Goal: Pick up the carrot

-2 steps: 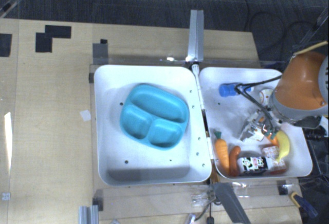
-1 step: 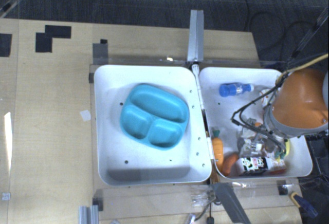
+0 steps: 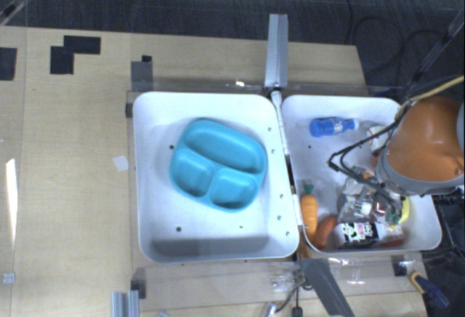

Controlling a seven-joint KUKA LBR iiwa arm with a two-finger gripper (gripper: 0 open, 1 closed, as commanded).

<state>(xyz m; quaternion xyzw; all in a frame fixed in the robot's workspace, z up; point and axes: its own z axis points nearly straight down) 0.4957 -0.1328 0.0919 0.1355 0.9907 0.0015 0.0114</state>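
While the arm (image 3: 429,145) reaches in from the right over the right-hand bin (image 3: 320,108), its orange band and grey wrist cover much of that bin's right half. Below the wrist, the gripper (image 3: 363,210) sits low among a cluster of objects near the bin's front edge; its black and metal parts are cluttered by cables and by the items beneath, so whether it is spread or closed cannot be told, and nothing can be confirmed as held. The carrot (image 3: 309,212), orange with a small green top, lies upright in the view against the left wall of the right-hand bin, toward the front. Just beside it on the right lies a reddish-brown object (image 3: 325,230), touching or nearly touching the carrot's lower end. The gripper stands to the right of both, near but apart from the carrot. A blue bottle (image 3: 331,126) lies on its side at the back of the same bin. The left-hand bin (image 3: 152,163) holds a blue divided tray (image 3: 216,163) with three compartments.
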